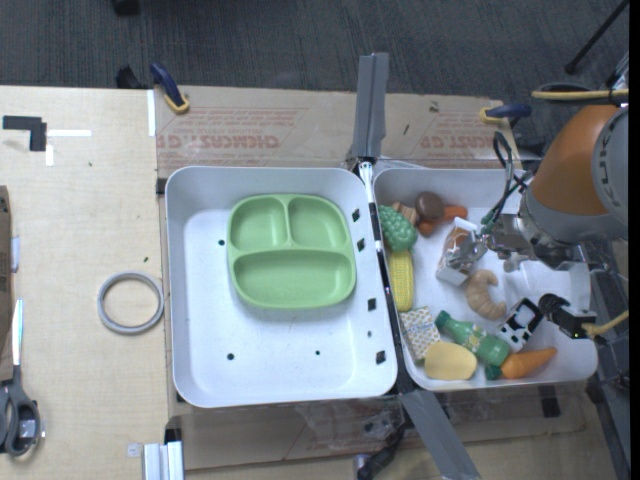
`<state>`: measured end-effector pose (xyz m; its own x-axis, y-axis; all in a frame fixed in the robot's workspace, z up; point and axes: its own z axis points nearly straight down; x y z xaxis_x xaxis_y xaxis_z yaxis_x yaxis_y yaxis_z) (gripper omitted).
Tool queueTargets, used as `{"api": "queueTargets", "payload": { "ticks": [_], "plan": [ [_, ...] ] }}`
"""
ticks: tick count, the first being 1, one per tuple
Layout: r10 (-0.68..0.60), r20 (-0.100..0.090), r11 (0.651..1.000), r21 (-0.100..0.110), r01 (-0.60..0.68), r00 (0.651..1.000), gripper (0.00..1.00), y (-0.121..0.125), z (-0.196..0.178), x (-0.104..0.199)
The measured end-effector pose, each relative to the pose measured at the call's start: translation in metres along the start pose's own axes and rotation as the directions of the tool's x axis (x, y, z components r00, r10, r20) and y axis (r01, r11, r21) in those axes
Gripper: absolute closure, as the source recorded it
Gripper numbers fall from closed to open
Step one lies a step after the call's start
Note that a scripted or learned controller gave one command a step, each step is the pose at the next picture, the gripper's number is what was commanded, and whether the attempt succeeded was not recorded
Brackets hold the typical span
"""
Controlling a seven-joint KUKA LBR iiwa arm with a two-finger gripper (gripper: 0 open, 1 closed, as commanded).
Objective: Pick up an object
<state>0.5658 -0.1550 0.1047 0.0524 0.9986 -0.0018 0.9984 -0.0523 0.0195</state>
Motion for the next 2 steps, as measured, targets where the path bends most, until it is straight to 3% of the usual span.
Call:
{"api": "queueTargets", "payload": {
  "ticks": [1,2],
  "plan": [
    [-0.089,-0.001,0.996,0.018,0.089,0.996,0.00,0.055,-0.067,0.000],
    [-0.128,-0.005,0.992,0.023,0.128,0.992,0.00,-0.034,0.013,-0.016]
  ]
}}
